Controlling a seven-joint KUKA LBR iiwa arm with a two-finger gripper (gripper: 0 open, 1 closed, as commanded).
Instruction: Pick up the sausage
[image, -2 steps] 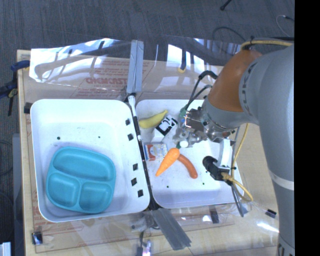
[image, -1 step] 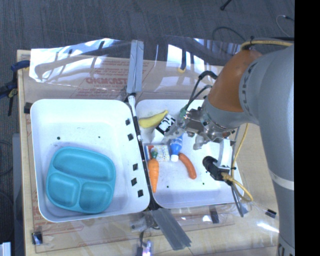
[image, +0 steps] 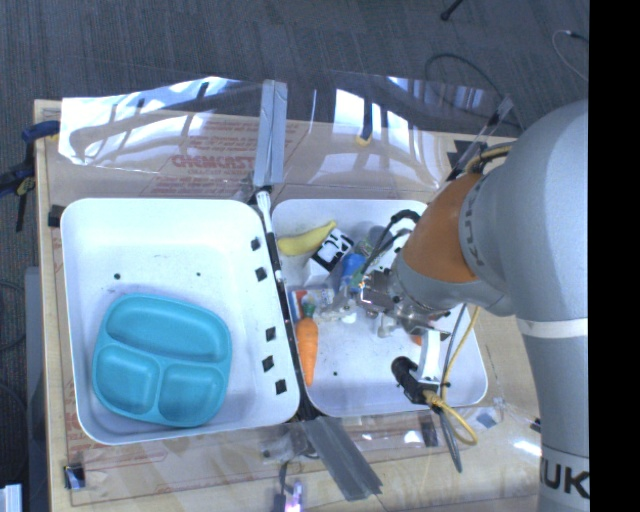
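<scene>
In the right bin (image: 470, 385), the gripper (image: 372, 300) is held low amid clutter near the carrot (image: 307, 348), its grip impossible to tell, and the sausage, presumably in that clutter, cannot be singled out, so the reach is judged under way, with a sure closing and lift called for next.

Faint red lettering is showing on the clear plastic sheet (image: 215, 160) lying behind the bins, reading roughly "CHEMCAST", though the glare is blurring it. White letters "KU" are appearing on the grey arm (image: 565, 482) at the lower right, cut off by the edge. Nothing else is reading clearly.
</scene>
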